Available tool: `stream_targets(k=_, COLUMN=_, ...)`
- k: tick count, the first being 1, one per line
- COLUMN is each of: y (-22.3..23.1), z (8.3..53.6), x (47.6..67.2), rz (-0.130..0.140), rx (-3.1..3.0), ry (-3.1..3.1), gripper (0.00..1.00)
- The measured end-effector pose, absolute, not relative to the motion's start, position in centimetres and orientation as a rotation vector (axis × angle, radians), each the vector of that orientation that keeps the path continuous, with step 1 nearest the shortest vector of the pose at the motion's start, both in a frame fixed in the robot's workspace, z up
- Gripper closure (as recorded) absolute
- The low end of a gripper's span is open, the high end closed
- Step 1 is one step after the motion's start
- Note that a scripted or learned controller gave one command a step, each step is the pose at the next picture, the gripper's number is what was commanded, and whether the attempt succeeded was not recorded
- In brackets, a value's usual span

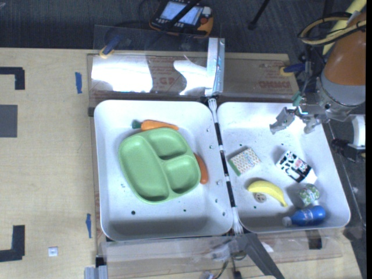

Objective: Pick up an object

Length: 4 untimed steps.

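gripper [295, 120]: seen at upper right of right bin [340, 182], fingers spread, nothing held | nearest: black-white box [293, 166], lower in frame | banana [267, 190]: lower-left, lying diagonally

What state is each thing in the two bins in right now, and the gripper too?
Green divided plate: lying flat in the left bin, partly over a carrot.
Carrot: orange, lying mostly hidden under the plate.
Banana: lying on its side in the right bin.
Blue bottle: tipped over near the bin's front edge.
Small patterned box: lying flat.
Gripper: above the right bin's far side, holding nothing.
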State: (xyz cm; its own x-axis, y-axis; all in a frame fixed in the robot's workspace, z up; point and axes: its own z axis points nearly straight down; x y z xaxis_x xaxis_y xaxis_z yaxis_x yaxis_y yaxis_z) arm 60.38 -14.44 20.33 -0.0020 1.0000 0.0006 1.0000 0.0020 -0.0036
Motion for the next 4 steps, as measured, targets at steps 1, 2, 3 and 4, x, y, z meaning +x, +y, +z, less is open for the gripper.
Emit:
stream_targets(k=1, y=-22.0, z=12.5, x=58.8, rz=-0.010, rx=-2.020, ry=-2.403, gripper=0.00)
stream_targets(k=2, y=-21.3, z=11.1, x=57.7, rz=-0.040, rx=-2.039, ry=-2.424, gripper=0.00)
stream_targets(k=3, y=-17.0, z=8.6, x=55.3, rz=-0.007, rx=-2.277, ry=-2.170, gripper=0.00)
stream_targets(k=4, y=-20.1, z=10.1, x=60.8, rz=-0.003, rx=-2.283, ry=-2.156, gripper=0.00)
